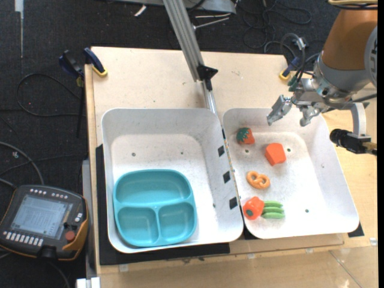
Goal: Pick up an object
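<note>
Four small toy pieces lie in right white bin (336, 179), orange block (275, 153) mid-frame right. Gripper (292, 111) hovers upper right, jaws wide, nothing between. Pick not begun.

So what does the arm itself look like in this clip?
A thick grey arm with a wide orange band above the wrist, and a yellowish cable looped over its top. The gripper is bare grey metal with two slim fingers, and a black part sticks out beside it.
</note>
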Tool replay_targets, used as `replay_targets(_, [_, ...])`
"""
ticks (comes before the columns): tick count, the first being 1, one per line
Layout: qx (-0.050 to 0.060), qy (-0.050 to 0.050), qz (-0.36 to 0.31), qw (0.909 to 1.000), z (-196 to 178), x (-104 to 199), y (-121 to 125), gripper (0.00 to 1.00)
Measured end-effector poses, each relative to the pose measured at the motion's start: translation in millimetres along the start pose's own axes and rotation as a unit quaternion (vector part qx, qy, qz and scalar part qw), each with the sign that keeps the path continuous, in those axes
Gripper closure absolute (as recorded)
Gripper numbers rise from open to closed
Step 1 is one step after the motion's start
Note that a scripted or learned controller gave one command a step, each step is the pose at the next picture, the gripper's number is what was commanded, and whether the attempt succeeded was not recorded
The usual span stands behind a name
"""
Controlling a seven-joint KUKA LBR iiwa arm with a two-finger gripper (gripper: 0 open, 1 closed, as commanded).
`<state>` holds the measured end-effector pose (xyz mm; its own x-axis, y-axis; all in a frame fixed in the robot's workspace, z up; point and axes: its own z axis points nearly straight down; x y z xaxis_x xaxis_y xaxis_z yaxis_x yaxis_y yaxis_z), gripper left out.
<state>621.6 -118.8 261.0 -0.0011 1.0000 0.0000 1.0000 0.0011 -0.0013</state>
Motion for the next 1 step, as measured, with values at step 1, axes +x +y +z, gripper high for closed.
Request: replay_targets(1, [-0.006,0.0,-0.003,1.0,-184.5,82.6,21.0,0.0])
